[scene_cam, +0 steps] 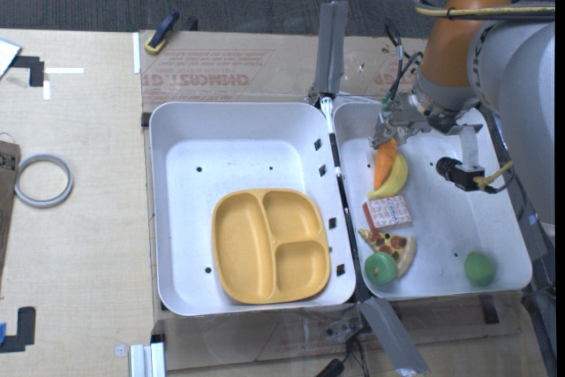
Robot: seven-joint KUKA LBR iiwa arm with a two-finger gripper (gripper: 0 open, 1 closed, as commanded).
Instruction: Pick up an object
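Green apple (380,268) sits well below the gripper (386,137); carrot (385,162) touches its tips. Grip state unclear; nothing lifted yet.

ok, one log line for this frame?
arm: over right bin | gripper: at carrot, top end | carrot: on banana | grasp: unconfirmed | left bin: yellow tray

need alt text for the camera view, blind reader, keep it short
A grey arm's gripper hangs over the right bin, above an orange carrot lying on a banana. Nearer the front lie a card, pizza slice and two green balls. The left bin holds a yellow divided tray.
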